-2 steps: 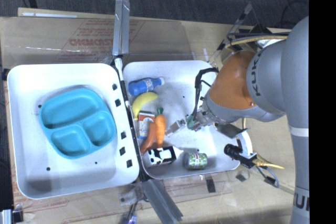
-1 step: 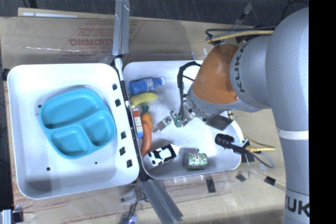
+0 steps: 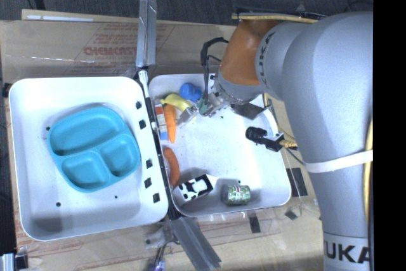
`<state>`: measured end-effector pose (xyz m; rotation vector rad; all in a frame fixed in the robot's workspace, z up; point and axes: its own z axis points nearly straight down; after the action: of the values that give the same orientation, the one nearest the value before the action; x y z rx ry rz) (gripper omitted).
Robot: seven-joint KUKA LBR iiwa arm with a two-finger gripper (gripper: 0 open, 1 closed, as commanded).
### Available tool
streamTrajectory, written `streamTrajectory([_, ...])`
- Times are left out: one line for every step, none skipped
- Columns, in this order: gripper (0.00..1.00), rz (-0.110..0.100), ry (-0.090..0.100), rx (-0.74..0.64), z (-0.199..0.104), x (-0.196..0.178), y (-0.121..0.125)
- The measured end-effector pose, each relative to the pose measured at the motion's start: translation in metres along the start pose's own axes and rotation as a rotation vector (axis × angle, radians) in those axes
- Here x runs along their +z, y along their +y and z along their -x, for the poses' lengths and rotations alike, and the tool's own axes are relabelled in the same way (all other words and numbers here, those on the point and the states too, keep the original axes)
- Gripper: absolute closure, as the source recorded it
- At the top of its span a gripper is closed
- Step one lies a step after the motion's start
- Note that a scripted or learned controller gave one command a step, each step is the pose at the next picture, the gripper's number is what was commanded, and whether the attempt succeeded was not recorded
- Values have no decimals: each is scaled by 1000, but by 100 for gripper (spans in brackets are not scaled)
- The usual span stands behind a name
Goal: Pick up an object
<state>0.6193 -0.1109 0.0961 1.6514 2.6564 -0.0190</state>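
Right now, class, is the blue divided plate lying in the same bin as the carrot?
No. The blue plate lies in the left bin, while the carrot lies in the right bin.

A: Where is the arm [image 3: 323,92]?
B: It comes in from the right, a thick grey body bending left, with the orange band [image 3: 240,60] just above the wrist.
A: And the gripper [image 3: 206,105]?
B: It hangs low at the end of the wrist, angled down and leftward. The fingertips are too small and cluttered to read clearly.
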Motion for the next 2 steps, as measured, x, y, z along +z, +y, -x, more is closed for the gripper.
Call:
streamTrajectory([0, -33, 40, -49, 29, -10, 17])
streamTrajectory([0, -41, 38, -7, 23, 8, 18])
